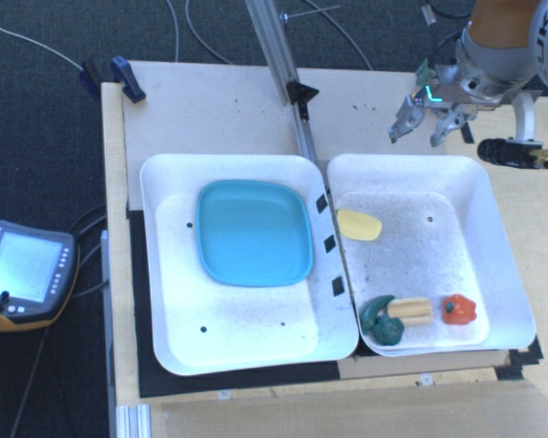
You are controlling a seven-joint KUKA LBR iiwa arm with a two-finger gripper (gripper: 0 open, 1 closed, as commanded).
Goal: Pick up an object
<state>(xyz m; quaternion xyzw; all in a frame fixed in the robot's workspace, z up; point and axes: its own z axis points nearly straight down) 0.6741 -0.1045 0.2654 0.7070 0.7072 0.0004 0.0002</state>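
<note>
I read the jaws (426,128) as apart and holding nothing: two fingers splay downward with a clear gap between them, hanging over bare tabletop (210,108) just beyond the far rim of the right bin (502,235), near the tabletop's far right corner. Nothing lies under them there. The things worth picking are all inside that right bin: a yellow piece (359,224) against its left wall toward the far side, and along its near edge a green piece (382,321), a tan block (411,310) touching it, and a red piece (458,309) just beside the block. The left bin (164,245) holds a blue plate (254,233). From here I see a few ways this could go wrong. If I come straight down, I close on nothing but tabletop, since the jaws sit outside the bin. Moving in low, I risk clipping the far rim. At the near edge the green piece and block sit so tight together that a finger could land on one while closing on the other, nudging both away, and the bin wall there leaves little room for the outer finger. The yellow piece looks flat and hugs the wall, so it may slip out. My count: two bins, one plate, four small pieces.
</note>
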